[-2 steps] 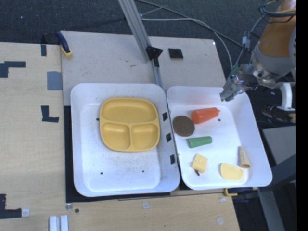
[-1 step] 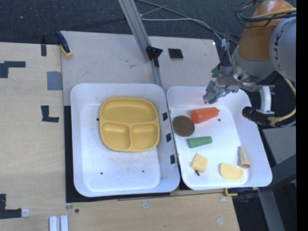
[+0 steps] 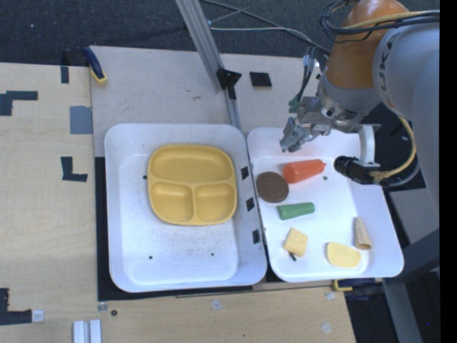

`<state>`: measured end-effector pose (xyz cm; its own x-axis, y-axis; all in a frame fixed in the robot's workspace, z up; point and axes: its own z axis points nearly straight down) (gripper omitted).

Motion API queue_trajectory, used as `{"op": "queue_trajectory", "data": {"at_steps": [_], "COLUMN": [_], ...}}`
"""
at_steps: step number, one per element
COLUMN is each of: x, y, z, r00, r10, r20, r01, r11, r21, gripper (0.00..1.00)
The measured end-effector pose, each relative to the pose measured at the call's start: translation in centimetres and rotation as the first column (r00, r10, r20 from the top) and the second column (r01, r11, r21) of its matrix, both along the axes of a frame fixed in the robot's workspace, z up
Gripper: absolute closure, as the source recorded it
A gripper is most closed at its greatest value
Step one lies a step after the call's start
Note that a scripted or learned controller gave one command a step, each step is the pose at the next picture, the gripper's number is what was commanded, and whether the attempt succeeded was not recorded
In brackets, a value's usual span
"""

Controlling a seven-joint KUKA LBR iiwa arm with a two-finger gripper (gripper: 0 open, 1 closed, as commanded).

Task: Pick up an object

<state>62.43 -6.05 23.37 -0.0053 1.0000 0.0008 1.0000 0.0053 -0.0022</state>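
In the right bin [image 3: 378,245] lie several toy foods: an orange-red carrot [image 3: 304,170], a brown round cookie [image 3: 272,186], a green pickle [image 3: 295,210], a yellow cheese wedge [image 3: 295,241], a yellow slice [image 3: 343,254] and a tan cone [image 3: 362,232]. My gripper [image 3: 293,143] hangs over the bin's far left part, just above and left of the carrot, with nothing visibly between its fingers. The fingers point down and look close together.
The left bin [image 3: 128,263] holds a yellow three-compartment plate [image 3: 192,183]. A slanted metal pole [image 3: 203,38] crosses the back of the bench. Cables and a black fitting [image 3: 355,168] hang at the arm's right, over the right bin's far edge.
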Motion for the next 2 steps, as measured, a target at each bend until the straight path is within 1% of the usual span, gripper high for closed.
{"op": "queue_trajectory", "data": {"at_steps": [1,2], "x": [1.1,1.3], "y": [5.1,10.9], "z": [0.7,1.1], "r00": [1.000,1.000], "r10": [0.000,0.001], "r20": [0.002,0.002], "r01": [0.000,-0.001], "r11": [1.000,1.000], "r21": [0.000,0.000], "gripper": [1.00,1.00]}}
